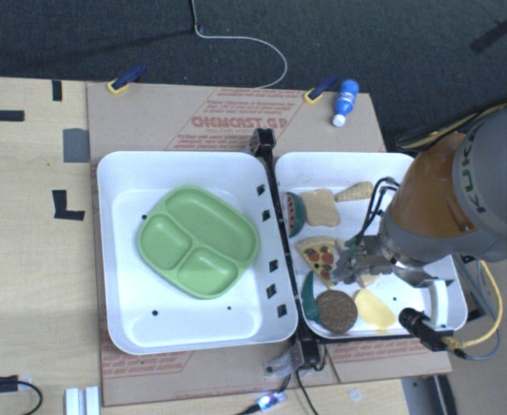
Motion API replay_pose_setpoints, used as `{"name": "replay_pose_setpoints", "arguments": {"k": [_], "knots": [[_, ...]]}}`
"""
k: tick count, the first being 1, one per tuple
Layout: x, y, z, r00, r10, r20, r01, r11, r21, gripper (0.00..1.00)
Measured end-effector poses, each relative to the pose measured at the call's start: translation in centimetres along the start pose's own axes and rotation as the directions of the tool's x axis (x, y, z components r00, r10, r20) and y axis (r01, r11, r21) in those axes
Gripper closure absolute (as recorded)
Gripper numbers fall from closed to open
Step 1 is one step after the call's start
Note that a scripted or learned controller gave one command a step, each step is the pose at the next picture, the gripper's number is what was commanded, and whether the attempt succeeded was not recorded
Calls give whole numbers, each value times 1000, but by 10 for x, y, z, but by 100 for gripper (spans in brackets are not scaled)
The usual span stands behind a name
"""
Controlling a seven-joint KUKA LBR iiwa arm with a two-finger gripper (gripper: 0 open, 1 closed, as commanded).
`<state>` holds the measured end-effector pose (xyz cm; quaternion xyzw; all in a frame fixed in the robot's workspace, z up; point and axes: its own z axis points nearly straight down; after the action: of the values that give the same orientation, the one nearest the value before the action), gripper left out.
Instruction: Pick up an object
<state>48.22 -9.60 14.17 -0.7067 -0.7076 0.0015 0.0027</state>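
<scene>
Your tool (350,264) is down inside the right bin (413,162), low over the toy food, just right of the pizza slice (319,256). You can't tell from this angle whether it's apart or together; the wrist and dark cabling cover it. Nothing visibly held.

Right bin contents:
- pizza slice, centre-left, just beside the tool
- brown round cookie (336,310), near side, below the pizza slice
- yellow piece (374,309), just right of the cookie, touching or nearly so
- tan bread slice (319,206), far side
- smaller tan piece (355,192), right of the bread, partly behind the cable
- watermelon wedge (293,213), against the left wall
- dark green curved piece (308,295), left of the cookie, along the wall

Left bin (115,232): green divided plate (198,241), lying flat, roughly central.

On the surface beyond the bins, you have a blue and white bottle (345,102) lying on the cardboard sheet (193,124).
</scene>
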Motion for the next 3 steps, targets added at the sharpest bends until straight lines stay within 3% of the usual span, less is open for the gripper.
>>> {"name": "replay_pose_setpoints", "arguments": {"k": [1,2,3], "knots": [[24,1,-281,1000,-4,3,4,1000,-22,100],[58,19,-244,1000,-3,2,3,1000,-2,100],[100,10,-70,1000,-2,1,2,1000,13,100]]}}
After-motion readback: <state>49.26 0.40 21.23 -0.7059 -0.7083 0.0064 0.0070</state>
